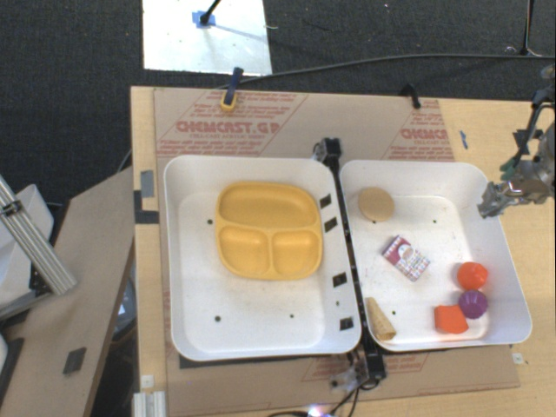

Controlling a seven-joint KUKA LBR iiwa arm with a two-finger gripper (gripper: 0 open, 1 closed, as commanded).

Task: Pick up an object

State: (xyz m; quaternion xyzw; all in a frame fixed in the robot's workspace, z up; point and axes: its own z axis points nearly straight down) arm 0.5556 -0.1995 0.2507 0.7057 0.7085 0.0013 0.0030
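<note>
- Gripper (497,200) hangs over the right bin's (434,341) far right rim, nothing visibly between its fingers; whether spread or pressed, I cannot tell.
- Orange ball (472,274), purple ball (473,303) and small packet (406,258) lie loose below, probably scattered as pick targets.

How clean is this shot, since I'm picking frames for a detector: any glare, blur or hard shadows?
Camera view: lighting is even and soft, shadows faint beside the yellow tray and the small objects; the white bins look bright but keep their detail; the claw at the right edge is small and slightly soft; the snack packet print is too small to read.
</note>
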